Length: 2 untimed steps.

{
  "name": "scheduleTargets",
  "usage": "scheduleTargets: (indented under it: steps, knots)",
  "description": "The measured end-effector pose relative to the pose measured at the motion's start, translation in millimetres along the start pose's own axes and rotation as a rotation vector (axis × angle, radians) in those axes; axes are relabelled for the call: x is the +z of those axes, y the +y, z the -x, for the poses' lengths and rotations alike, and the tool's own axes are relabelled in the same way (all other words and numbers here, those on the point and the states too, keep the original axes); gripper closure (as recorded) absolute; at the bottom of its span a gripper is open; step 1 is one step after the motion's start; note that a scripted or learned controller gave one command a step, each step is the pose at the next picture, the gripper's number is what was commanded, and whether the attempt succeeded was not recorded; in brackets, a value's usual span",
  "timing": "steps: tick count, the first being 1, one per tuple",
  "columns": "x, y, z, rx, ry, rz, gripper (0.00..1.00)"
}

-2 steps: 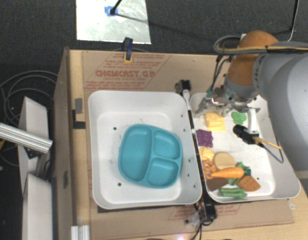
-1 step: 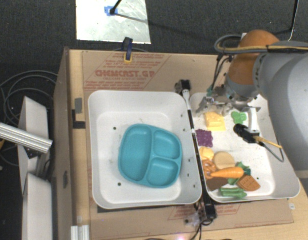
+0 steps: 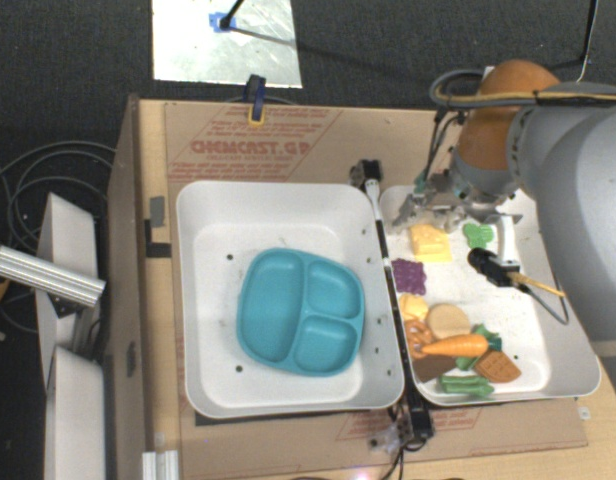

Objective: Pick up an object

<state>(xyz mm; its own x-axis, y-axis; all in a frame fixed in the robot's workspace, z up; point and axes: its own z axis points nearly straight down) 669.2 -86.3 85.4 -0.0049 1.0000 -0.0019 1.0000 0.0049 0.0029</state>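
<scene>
Overhead, gripper (image 3: 443, 208) hung low in the right bin (image 3: 578, 368); jaw state untellable. Yellow cheese wedge (image 3: 431, 242) lay just beneath the jaws, green piece (image 3: 478, 235) beside: likely lining up for cheese

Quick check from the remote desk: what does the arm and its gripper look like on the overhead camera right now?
The arm is a bulky, rounded, light grey body entering from the right. An orange band rings it above the wrist, and thin dark cables loop beside that band. The gripper is a compact metallic grey assembly of small mechanical parts, hanging over the right bin.
</scene>
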Motion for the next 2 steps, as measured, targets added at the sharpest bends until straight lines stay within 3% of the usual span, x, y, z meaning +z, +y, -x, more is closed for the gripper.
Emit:
scheduleTargets:
  steps: [2]
  knots:
    - [0.2, 0.0, -3.0, -0.001, 0.0, 0.0, 0.0]
